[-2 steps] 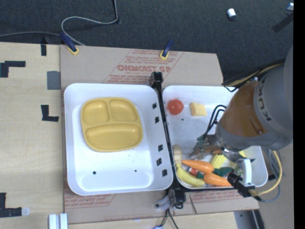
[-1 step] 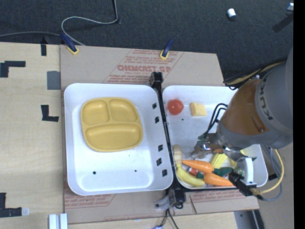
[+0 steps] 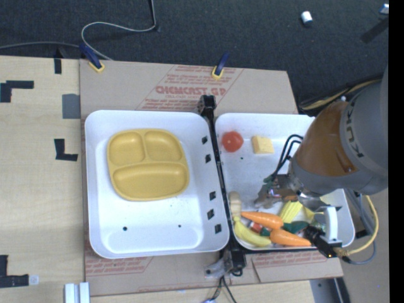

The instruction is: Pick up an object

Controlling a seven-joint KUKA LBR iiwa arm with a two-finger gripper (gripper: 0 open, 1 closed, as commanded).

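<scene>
An object is best chosen from the heap at the near edge of the right bin (image 3: 328, 128) — two carrots (image 3: 262, 219), corn (image 3: 290, 211), a banana (image 3: 247, 233), all touching. The pincer (image 3: 273, 191) hangs just behind them; whether it is wide or narrow I cannot tell. The farther tomato (image 3: 231, 141) and cheese block (image 3: 262, 145) lie apart — probably the easier targets.

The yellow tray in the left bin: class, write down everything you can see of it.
The yellow tray is a shallow, rounded-corner plate of what looks like moulded plastic, split by raised ridges into three compartments: two small ones at the far side, one wide one nearer. It lies flat and upright on the floor of the left bin, in its far half. Nothing rests in it, and it appears clear of the bin walls.
</scene>
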